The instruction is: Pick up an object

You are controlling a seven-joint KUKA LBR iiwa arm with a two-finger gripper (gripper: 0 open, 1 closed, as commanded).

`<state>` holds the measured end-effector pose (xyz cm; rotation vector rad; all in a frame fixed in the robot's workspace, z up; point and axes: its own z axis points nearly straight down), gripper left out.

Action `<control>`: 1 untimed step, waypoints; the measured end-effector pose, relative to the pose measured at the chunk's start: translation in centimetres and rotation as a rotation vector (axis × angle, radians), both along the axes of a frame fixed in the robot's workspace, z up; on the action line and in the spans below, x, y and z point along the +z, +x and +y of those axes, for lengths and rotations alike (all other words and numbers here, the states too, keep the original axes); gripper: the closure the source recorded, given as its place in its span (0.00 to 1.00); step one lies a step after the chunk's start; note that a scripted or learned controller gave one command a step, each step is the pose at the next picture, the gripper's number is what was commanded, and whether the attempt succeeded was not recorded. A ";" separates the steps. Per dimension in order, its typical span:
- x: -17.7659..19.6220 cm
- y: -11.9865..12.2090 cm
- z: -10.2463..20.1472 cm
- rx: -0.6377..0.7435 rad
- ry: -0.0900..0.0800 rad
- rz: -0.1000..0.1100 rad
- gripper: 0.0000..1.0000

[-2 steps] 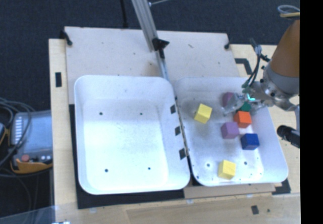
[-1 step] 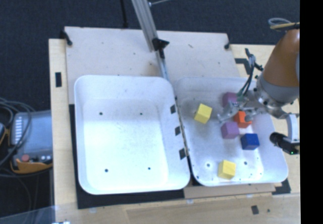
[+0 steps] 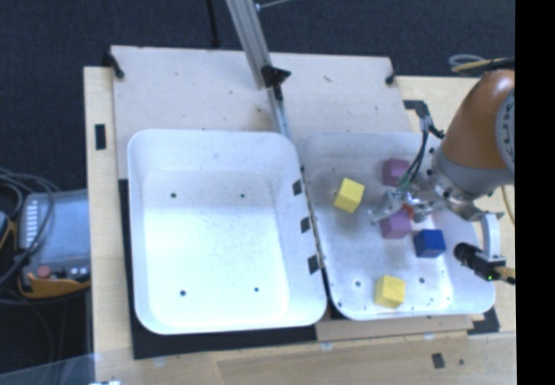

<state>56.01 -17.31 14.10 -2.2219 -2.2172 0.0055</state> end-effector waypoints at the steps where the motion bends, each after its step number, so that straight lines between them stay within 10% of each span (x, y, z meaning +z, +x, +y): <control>1: -4.4 0.1 -0.2 -0.002 -0.003 -0.009 0.00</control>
